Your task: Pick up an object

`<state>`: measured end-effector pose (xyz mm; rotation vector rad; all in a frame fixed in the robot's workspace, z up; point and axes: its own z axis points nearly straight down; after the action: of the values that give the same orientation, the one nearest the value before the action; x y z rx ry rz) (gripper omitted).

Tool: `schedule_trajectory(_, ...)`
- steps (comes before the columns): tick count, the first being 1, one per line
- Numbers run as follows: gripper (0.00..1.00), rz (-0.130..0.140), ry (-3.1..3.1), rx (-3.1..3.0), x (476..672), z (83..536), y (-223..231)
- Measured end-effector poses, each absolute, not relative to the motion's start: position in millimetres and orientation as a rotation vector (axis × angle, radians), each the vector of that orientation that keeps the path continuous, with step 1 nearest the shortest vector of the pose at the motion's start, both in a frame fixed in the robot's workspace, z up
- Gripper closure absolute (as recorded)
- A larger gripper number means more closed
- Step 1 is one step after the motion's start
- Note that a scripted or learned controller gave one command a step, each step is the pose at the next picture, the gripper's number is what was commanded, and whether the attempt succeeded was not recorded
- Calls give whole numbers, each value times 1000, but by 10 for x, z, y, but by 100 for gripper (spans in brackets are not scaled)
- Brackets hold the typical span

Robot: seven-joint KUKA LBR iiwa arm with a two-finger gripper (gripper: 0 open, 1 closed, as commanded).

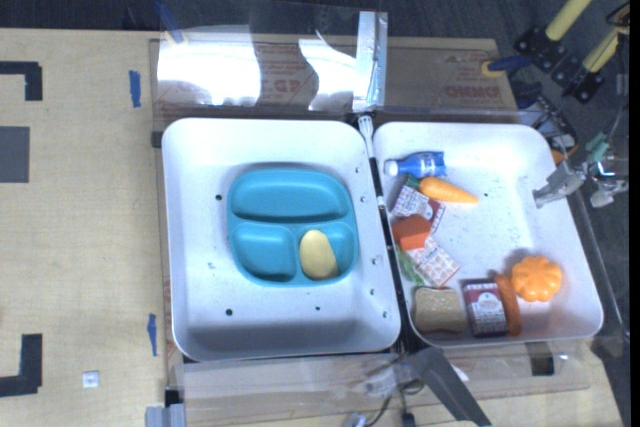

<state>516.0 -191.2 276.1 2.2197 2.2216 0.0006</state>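
The right bin point(500, 150) holds a small white bottle with a blue label point(415, 165), an orange carrot point(448, 191), red-and-white packets point(412, 206), an orange-red block point(410, 233), a checkered packet point(436, 264), a tan slice point(437, 308), a dark red jar point(486, 306) lying down and an orange pumpkin point(537, 278). My gripper point(578, 181) hovers at that bin's right rim, above and apart from the pumpkin, with nothing seen in it. The left bin point(190, 215) carries a blue divided tray point(280, 205) with a yellow oval fruit point(318, 254) in its lower right compartment.
A clear plastic sheet and a metal upright point(370, 60) stand behind the bins. Yellow bars and dark clamps point(570, 25) sit at the upper right. Wooden bench point(80, 215) lies to the left with black corner marks and blue tape.
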Motion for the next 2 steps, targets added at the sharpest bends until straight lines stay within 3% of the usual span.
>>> schedule_trajectory(1,0,-2,2287,2157,6126,2184,-1586)
schedule_trajectory(2,0,17,2220,2203,6012,1020,-1186)
